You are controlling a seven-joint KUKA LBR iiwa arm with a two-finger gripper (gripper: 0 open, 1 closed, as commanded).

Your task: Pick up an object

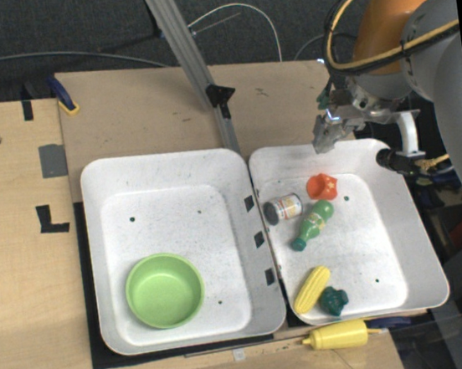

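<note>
Gripper [327,135] over rt bin [405,224] back rim, finger state unclear, jar [283,209], orange cup [321,185], green bottle [313,225] clustered nearby, green bowl [165,290] in lt bin [129,180]

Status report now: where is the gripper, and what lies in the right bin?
Gripper above right bin far edge, nothing held. Orange piece, small jar nearest. Path unobstructed.

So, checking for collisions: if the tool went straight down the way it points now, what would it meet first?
Probably the right bin's far rim or bare floor; the tool hangs above that edge. The orange object sits nearer the camera. Depth is unclear.
</note>
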